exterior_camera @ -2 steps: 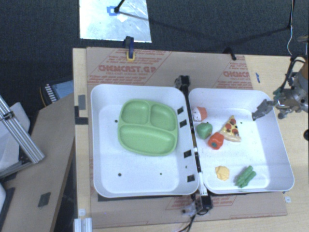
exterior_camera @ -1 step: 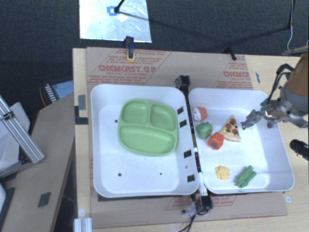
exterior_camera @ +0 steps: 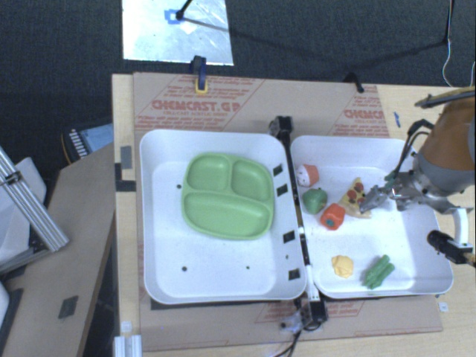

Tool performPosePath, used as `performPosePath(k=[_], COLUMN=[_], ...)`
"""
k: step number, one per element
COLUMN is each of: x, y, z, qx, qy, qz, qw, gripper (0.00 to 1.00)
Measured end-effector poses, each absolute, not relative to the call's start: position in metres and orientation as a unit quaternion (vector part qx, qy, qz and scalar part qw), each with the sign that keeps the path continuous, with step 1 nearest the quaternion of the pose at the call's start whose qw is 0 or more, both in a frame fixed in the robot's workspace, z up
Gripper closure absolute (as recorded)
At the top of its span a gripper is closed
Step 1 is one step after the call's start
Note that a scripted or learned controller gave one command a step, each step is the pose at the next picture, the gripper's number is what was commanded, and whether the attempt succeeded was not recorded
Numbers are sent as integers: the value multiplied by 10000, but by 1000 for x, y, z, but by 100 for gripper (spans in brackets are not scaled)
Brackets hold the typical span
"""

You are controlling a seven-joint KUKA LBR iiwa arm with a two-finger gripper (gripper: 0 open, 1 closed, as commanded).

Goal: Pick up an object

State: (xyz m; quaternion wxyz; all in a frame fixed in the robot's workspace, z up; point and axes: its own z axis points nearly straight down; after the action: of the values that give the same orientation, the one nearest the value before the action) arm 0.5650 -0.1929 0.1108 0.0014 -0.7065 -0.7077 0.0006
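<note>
The right bin (exterior_camera: 416, 244) holds several toy foods. A pizza slice (exterior_camera: 354, 194) lies near its middle, with a red-orange piece (exterior_camera: 333, 216) and a green pepper (exterior_camera: 315, 199) to its left. An orange and white piece (exterior_camera: 306, 174) sits further back. Near the front lie a yellow piece (exterior_camera: 342, 265) and a green vegetable (exterior_camera: 378, 271). My gripper (exterior_camera: 373, 200) is low in the right bin, its tip right at the pizza slice's right edge. The arm comes in from the right, its orange band (exterior_camera: 451, 141) above the wrist.
The left bin (exterior_camera: 160, 266) carries a green divided plate (exterior_camera: 227, 195). A black divider with clips (exterior_camera: 291, 199) runs between the two bins. Part of the arm's hardware (exterior_camera: 449, 245) overhangs the right bin's right wall.
</note>
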Motion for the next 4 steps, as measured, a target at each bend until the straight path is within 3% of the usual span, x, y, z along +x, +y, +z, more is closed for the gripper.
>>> performPosePath(k=[1, 2, 4], x=[568, 571, 585], y=[-193, -193, -194], z=[89, 102, 209], qx=[-7064, -7059, -7054], qy=[-7079, -7083, -7088], qz=[-17, -50, -16], qw=[-5, -55, -34], gripper=[0, 100, 100])
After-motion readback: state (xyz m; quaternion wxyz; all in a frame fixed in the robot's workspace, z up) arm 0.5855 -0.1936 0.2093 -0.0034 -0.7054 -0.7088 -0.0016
